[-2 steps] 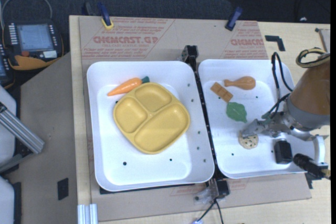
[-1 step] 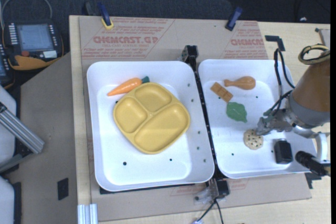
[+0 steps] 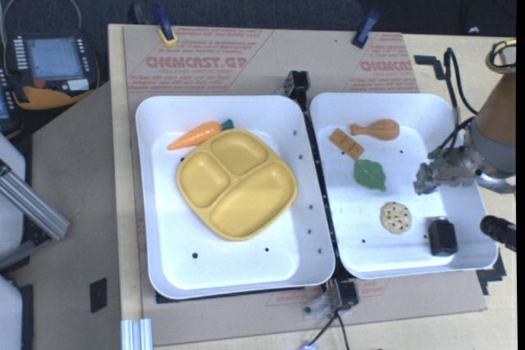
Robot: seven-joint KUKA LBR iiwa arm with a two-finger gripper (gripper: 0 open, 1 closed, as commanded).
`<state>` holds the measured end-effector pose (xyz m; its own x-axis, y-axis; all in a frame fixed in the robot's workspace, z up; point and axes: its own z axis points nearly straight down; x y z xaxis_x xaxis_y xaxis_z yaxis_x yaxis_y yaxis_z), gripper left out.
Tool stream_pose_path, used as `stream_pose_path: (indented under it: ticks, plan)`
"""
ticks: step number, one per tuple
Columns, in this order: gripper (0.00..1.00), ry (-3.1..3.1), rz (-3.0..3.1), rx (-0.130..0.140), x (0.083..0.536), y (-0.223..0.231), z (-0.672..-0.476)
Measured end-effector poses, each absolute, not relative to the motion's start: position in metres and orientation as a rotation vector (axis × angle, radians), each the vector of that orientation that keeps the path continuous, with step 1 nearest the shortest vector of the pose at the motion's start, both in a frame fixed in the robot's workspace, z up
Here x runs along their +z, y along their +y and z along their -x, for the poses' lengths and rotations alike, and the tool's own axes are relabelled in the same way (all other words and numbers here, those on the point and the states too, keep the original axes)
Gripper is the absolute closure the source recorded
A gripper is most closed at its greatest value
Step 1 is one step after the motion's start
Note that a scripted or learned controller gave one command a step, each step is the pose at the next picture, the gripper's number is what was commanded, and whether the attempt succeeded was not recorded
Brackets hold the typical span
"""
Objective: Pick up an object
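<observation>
Claw (image 3: 428, 178) hangs low over the right-hand side of the right bin (image 3: 410, 258), gripping nothing, though whether it is parted or clenched cannot be told. The grey arm (image 3: 492, 135) enters from the right with its wrist angled down and leftward. Every likely pick lies to the claw's left: nearest is the green leafy piece (image 3: 370, 175), then the cookie (image 3: 396, 217) below it, both lying flat, apart from each other.

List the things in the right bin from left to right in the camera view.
Brown waffle piece → green leaf → cookie → black block. The drumstick overlaps the first ones, so it is left out.
</observation>
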<state>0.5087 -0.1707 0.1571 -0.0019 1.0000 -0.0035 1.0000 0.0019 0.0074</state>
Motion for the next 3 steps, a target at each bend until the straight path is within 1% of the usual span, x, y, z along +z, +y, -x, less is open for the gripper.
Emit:
stream_pose_path:
  ticks: [1,2,3]
  plan:
    - [1.00,2.218,-2.213,0.006,0.219,-0.168,-0.505]
    - [1.00,2.220,-2.217,0.002,0.228,-0.169,-0.505]
    - [1.00,2.227,-2.212,0.005,0.238,-0.116,-0.519]
